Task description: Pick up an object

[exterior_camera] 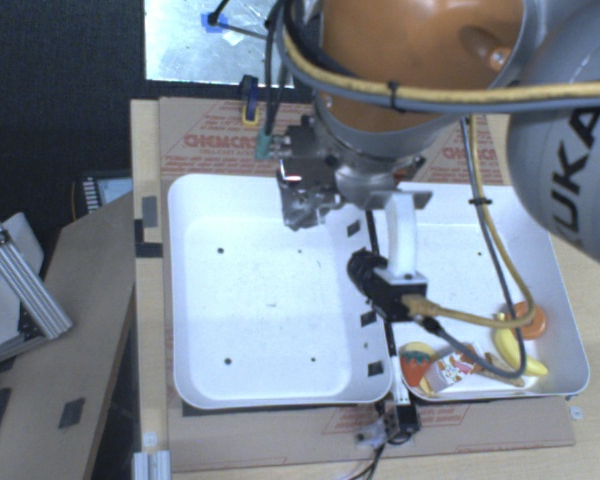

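I use the divider [380, 323] between the two bins as my landmark. The left bin [205, 268] lies on one side of it, and the right bin [565, 343] holds everything I could pick. A banana [510, 351] lies well to the right of the divider's near end, an orange piece [528, 318] sits just behind it, and a red-and-white packet [435, 368] rests close beside the divider at the near corner. They are bunched at that near edge, which I judge makes a clean approach awkward, since the bin wall crowds them.

The gripper [302, 200] hangs left of the divider's far end, above the left bin's back part and well apart from all three objects. I see nothing between its tips, but whether it is spread or closed I cannot tell; the wrist blocks my view. The arm's cables [485, 228] drape across the right bin.

I judge the pick has not begun: the arm must first cross the divider.
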Action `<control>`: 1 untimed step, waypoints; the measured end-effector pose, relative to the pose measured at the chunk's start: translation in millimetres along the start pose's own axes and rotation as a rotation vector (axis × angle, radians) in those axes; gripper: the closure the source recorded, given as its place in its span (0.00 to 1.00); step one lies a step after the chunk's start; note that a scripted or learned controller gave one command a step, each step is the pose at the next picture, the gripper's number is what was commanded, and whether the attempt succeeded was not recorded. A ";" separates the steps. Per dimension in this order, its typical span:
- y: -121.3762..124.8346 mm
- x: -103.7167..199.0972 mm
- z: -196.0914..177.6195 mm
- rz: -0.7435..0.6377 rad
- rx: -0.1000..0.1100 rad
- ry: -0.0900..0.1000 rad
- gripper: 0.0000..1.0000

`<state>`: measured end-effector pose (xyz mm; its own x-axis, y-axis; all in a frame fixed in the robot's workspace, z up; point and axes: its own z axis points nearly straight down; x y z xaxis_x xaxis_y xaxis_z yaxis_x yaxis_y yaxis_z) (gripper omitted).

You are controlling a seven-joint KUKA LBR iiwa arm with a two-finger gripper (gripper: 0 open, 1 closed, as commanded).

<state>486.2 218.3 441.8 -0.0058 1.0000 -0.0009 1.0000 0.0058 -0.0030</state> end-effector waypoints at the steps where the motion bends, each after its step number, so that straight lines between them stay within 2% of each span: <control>1: 0.4 -1.5 -3.4 0.004 -0.005 0.002 0.00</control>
<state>486.6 216.8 445.1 -0.0023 1.0000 0.0008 1.0000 0.0023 0.0016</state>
